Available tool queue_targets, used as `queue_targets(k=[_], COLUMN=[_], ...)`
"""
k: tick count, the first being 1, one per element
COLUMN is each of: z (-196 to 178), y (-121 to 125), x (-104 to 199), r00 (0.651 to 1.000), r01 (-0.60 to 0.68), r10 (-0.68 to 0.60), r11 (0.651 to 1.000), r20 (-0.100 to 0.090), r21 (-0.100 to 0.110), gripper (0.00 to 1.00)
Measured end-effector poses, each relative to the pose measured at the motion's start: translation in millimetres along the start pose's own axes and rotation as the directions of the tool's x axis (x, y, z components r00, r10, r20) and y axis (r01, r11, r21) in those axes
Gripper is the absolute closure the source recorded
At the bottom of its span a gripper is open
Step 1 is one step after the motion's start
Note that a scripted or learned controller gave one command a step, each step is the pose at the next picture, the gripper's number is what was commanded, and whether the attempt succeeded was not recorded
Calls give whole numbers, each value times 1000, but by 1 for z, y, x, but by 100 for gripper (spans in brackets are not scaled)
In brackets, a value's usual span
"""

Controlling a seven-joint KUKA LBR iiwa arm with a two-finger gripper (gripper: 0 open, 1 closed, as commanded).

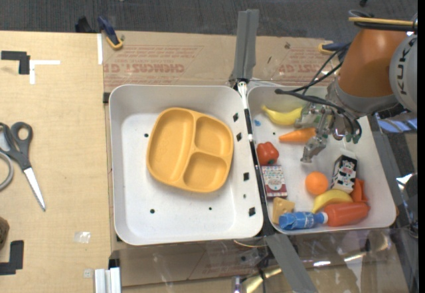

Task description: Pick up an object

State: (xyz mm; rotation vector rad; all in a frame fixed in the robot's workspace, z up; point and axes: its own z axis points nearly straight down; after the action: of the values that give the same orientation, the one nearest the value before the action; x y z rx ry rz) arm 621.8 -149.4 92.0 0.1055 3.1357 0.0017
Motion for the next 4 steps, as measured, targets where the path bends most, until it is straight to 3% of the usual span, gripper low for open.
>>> queue_targets(k=[1,2,3,4], z=[1,-8,-8,1], y=[-9,-8,-8,3], x=[89,88,88,118], r00=[998,998,998,994], r01=[63,65,65,-106], r10=[-63,-65,-65,106], r11=[998,998,998,994], r20=[-4,-2,-2,-3], r21=[0,1,1,1], gripper=[0,100,0,0])
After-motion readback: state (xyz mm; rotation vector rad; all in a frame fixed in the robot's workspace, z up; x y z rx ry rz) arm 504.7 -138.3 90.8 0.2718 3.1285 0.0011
